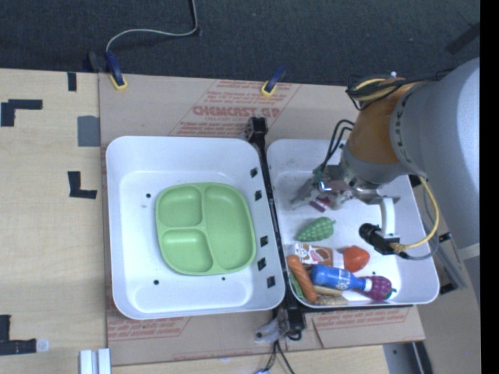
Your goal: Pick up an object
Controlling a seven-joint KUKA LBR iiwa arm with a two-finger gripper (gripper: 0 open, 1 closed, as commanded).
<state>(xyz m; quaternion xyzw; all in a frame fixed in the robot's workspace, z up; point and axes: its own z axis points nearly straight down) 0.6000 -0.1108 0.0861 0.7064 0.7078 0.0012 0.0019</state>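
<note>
My gripper hangs low over the upper middle of the right bin, and its metal fingers point down and to the left. Something small and dark purplish lies right under the fingers. Just below sits a green bumpy toy. Along the bin's front lie an orange carrot, a small printed carton, a red tomato-like piece, a blue bottle and a purple eggplant-like piece.
The left bin holds a green divided plate. A black divider clip sits between the bins. The arm's orange band and black cabling hang over the right bin's right side.
</note>
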